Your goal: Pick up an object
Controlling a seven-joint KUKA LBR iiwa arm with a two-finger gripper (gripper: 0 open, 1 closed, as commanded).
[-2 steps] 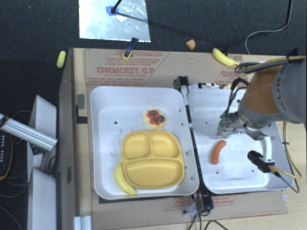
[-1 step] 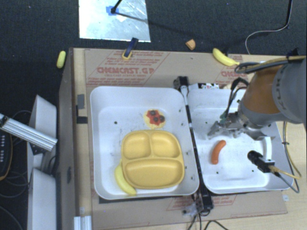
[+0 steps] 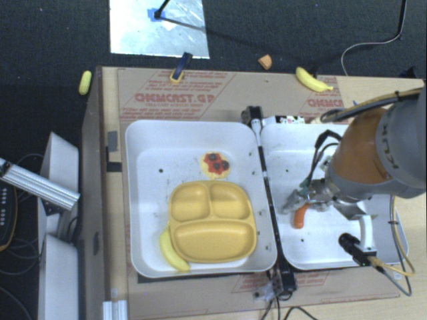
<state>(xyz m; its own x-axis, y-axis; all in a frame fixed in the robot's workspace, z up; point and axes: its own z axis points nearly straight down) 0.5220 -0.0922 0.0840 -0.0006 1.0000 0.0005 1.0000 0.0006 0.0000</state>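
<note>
In the right bin [image 3: 293,255], the claw [image 3: 298,202] is seen low over a small orange object [image 3: 300,217]; its opening cannot be told, and no grip can be confirmed.

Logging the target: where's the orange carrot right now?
The carrot lies in the right bin, near its left side, just below the gripper.

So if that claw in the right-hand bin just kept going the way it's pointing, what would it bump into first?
Probably the small orange carrot-like piece lying just below the gripper, or the white floor of the right bin beside it. Depth is hard to judge from above.
</note>
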